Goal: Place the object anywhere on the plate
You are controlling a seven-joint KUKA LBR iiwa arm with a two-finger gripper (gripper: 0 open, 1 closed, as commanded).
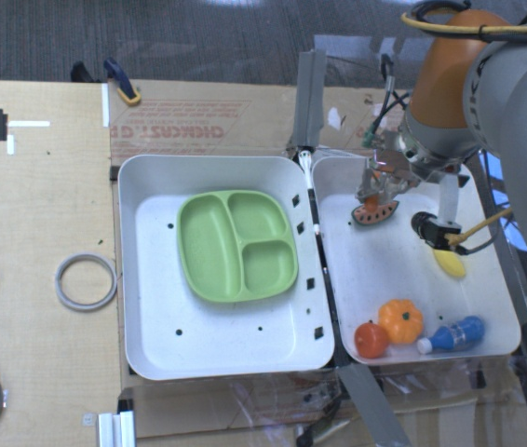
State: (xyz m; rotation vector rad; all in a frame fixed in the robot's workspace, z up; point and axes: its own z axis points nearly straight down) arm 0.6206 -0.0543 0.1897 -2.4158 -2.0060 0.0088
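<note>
A green three-compartment plate [238, 245] lies in the left bin [152, 343]. My gripper [373, 196] hangs over the far left corner of the right bin [487, 343]. Its fingers are closed on the top edge of a watermelon slice [376, 215], red with a dark rind. The slice sits low over the bin floor, right of the divider between the bins and apart from the plate.
In the right bin, a yellow fruit [450, 264] lies near the right wall. An orange pumpkin [401, 319], a red tomato [371, 340] and a blue bottle [456, 334] sit along the near edge. A grey ring [87, 280] rests on the bench, left of the bins.
</note>
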